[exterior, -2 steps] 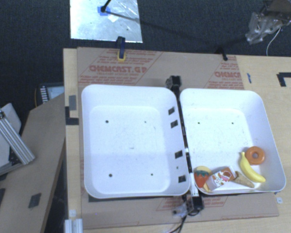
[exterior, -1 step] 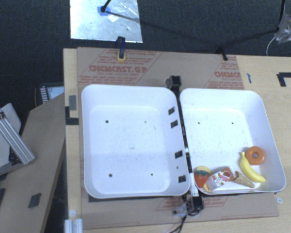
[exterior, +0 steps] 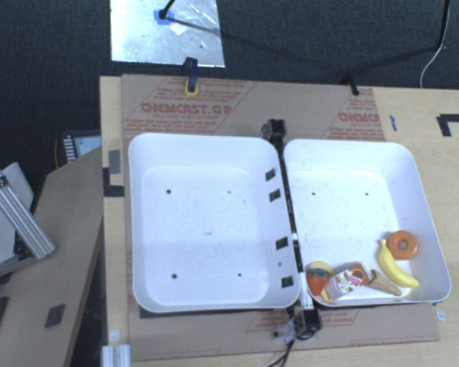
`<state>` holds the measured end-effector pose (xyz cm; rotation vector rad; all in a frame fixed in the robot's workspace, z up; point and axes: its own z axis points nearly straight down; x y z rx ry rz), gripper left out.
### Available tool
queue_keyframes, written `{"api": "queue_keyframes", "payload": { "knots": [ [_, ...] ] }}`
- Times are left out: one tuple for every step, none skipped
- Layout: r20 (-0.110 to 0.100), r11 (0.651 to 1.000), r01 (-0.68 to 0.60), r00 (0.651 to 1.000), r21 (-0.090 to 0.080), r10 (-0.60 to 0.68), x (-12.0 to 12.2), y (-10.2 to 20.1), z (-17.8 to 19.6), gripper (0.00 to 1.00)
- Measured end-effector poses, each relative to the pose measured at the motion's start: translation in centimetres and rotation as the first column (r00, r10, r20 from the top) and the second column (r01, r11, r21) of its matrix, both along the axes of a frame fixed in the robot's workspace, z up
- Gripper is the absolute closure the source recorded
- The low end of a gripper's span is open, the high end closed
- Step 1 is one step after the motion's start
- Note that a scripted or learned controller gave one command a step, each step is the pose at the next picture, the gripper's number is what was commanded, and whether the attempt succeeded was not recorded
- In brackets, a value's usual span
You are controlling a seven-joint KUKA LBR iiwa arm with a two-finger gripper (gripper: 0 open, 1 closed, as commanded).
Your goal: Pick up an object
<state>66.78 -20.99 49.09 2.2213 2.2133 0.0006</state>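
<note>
You have the objects bunched in the right bin's point(exterior: 352, 167) near corner: a banana point(exterior: 396, 266) beside an orange ring point(exterior: 402, 244), then a printed packet point(exterior: 347, 281) touching a round orange fruit point(exterior: 319, 278). You cannot tell how the gripper stands.

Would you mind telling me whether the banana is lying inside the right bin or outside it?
Inside. The banana lies flat on the floor of the right bin, in its near corner, within the white rim.
</note>
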Motion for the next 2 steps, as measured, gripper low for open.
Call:
{"api": "queue_keyframes", "payload": {
  "knots": [
    [-0.001, 1.000, -0.005, 1.000, 0.002, 0.005, 0.1, 0.4, -0.1, 0.00],
    [0.002, 1.000, -0.002, 1.000, 0.002, 0.002, -6.0, 1.2, 4.4, 0.00]
  ]
}}
